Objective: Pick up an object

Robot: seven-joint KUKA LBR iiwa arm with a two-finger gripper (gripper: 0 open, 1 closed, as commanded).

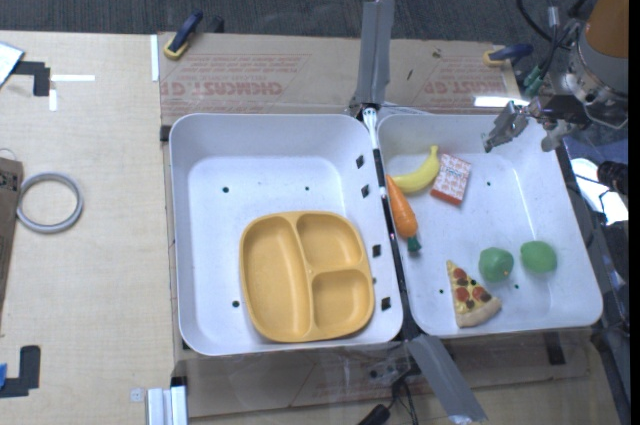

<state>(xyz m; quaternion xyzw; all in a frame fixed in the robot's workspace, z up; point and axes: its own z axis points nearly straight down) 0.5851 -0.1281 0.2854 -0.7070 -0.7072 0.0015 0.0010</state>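
While nothing sits between the fingers, the candidates all lie in the right bin (575,243). Nearest the camera: pizza slice toy (470,295) at the bin's front, tip pointing away from the camera. Just behind it, two green round pieces side by side: green ball on the left (495,263), green ball on the right (538,256), close but apart. Further back by the divider: orange carrot (402,211) lying lengthwise along the left wall, green tip toward the camera. Yellow banana (420,173) curves just behind the carrot's far end, seemingly touching it. Red-and-white box (452,180) just right of the banana, tilted.

Left bin (200,163) holds a yellow divided plate (306,275), three compartments, sitting toward the front.

Gripper (527,121) is over the far right corner of the right bin, fingers apart, holding nothing. Closest items to it are the box and banana, down-left of it; green balls and pizza are well apart from it, toward the front.

Off-bin, far left on the bench: roll of tape (45,202). Beyond the bins: blue-and-yellow clamp (183,35) on the cardboard.
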